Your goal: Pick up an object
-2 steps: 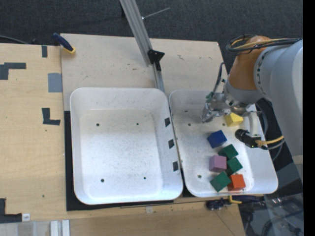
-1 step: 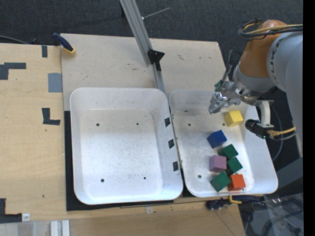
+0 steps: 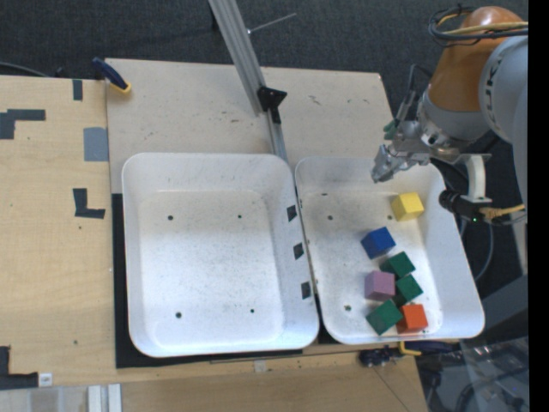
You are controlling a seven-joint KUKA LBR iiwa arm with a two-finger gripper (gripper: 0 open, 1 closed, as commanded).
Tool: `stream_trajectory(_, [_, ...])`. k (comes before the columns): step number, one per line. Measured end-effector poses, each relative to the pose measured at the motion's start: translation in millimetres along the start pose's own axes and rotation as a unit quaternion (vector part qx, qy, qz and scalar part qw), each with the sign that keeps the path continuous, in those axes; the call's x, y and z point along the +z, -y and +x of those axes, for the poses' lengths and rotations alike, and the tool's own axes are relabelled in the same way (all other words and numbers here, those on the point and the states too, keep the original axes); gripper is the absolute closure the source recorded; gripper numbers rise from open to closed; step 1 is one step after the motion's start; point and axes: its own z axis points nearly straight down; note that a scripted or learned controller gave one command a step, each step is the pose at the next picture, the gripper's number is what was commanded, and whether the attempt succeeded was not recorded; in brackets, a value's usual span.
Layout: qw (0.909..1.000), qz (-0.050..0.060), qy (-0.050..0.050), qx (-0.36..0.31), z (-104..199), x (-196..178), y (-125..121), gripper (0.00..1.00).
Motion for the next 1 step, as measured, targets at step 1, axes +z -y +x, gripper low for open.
stream_trajectory(1, [1.0000, 0.000, 0.000, 0.000, 0.3, -37.3, -1.0, 1.00])
